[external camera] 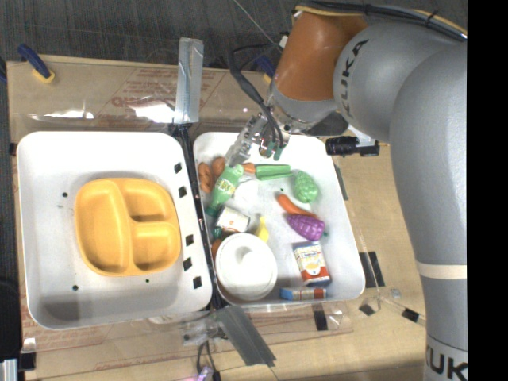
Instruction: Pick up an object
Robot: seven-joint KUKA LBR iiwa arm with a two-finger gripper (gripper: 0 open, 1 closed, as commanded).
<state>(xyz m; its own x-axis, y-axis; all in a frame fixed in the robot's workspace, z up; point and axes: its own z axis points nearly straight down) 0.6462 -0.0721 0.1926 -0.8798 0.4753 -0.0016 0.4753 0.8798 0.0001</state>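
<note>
Brown card covers the surface [95, 86], which bears two white bins side by side. The pincer [255, 143] hangs over the far left corner of the right bin [343, 213], just above a green bottle [224, 185]; whether its fingers stand wide or narrow I cannot tell, and nothing shows between them, so the pick looks not yet done. Left to do, by my judgement: lower, close, lift. The left bin [48, 173] holds a yellow tray [127, 225]. The right bin holds the bottle, a white bowl [246, 265], a purple toy [306, 227], a small carton [311, 263] and a green vegetable [305, 187], lying close together.
</note>
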